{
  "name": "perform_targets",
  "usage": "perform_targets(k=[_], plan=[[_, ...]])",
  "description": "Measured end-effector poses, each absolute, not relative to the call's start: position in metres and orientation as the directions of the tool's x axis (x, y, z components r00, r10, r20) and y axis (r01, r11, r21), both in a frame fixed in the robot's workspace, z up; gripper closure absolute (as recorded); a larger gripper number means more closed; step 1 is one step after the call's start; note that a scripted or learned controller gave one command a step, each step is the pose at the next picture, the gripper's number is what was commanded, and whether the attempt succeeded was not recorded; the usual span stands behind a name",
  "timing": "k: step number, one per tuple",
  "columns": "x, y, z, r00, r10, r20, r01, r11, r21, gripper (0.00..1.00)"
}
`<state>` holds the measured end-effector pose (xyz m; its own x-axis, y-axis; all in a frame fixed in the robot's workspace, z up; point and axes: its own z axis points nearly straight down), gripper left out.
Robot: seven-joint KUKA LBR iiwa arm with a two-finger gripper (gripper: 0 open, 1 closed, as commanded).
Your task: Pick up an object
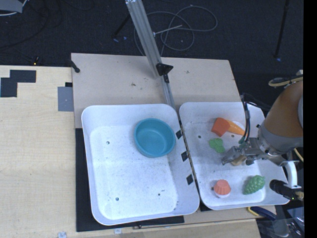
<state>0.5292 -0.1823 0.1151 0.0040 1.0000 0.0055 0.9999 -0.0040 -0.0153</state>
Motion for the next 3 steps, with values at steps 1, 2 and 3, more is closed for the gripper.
perform_targets(k=[1, 2, 3], plan=[[0.529, -0.182, 0.092, 0.006, 1.0, 0.006, 1.0, -0.006, -0.01, 0.0], [0.53, -0.183, 0.103, 0.01, 1.0, 0.009, 1.0, -0.01, -0.014, 1.0], [0.53, -0.18, 0.147, 0.0, 1.0, 0.003, 1.0, 0.0, -0.004, 1.0]])
